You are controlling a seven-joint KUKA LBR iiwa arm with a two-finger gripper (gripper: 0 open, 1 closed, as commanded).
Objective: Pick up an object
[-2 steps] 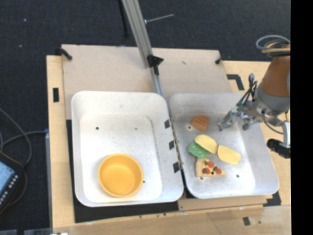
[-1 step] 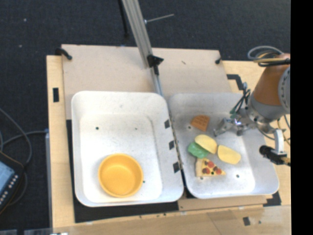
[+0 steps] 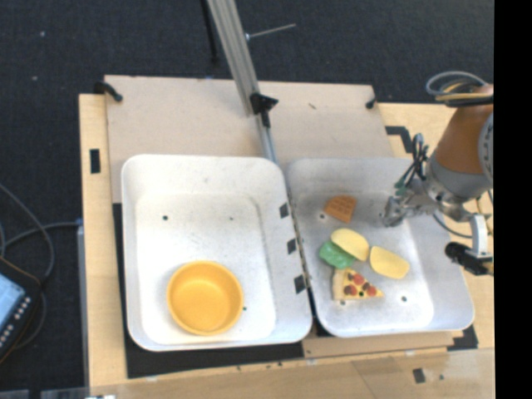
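Observation:
My gripper (image 3: 394, 212) hangs low over the right bin (image 3: 432, 306), near its back right part, to the right of a small brown cracker-like piece (image 3: 340, 208). Nothing shows between its fingers. Toward the bin's middle lie two yellow oval pieces (image 3: 350, 242) (image 3: 388, 262), a green piece (image 3: 334, 254) tucked under the left one, and a pizza-slice toy (image 3: 355, 285) in front of them. All of these lie to the left of and in front of the gripper, apart from it.
A yellow bowl (image 3: 204, 297) sits in the front of the left bin (image 3: 158, 189). A slanted metal pole (image 3: 241, 56) rises from the back between the bins. Black clips (image 3: 294, 243) join the bins along their shared edge.

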